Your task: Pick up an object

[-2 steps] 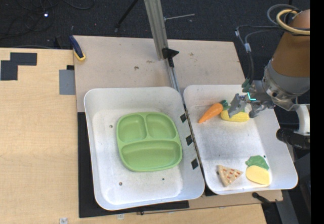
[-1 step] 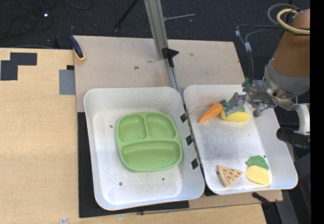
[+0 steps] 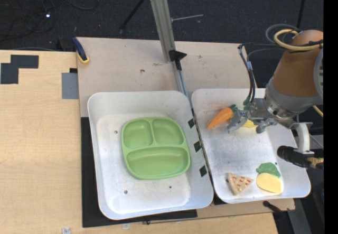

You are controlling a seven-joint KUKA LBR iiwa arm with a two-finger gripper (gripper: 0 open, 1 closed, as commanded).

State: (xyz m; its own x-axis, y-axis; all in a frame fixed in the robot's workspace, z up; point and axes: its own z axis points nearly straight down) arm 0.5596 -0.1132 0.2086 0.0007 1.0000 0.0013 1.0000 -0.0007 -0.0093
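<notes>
Logging my gripper (image 3: 238, 121) low in the right bin (image 3: 248, 175), beside the carrot (image 3: 219, 118): finger state indiscernible, nothing lifted, pickup still pending.

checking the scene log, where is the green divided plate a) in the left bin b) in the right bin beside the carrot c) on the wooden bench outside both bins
a: the green plate lies flat in the left bin, while the carrot sits in the right bin.
</notes>
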